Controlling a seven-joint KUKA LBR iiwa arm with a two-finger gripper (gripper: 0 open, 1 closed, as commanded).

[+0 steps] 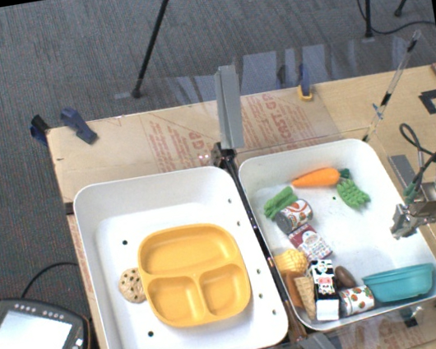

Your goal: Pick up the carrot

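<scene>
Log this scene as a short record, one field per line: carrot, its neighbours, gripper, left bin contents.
carrot: orange carrot lying near the far wall of the right bin, untouched
neighbours: green toy at its right end, green pod at lower left
gripper: gripper at the right bin's right rim, apart from the carrot
left bin: yellow divided tray, cookie beside it

Grey carpet floor [57,64] spreads behind the worktop [138,146]. Dark tripod legs [154,39] stand on it. A handheld screen [31,348] lies lower left.
</scene>
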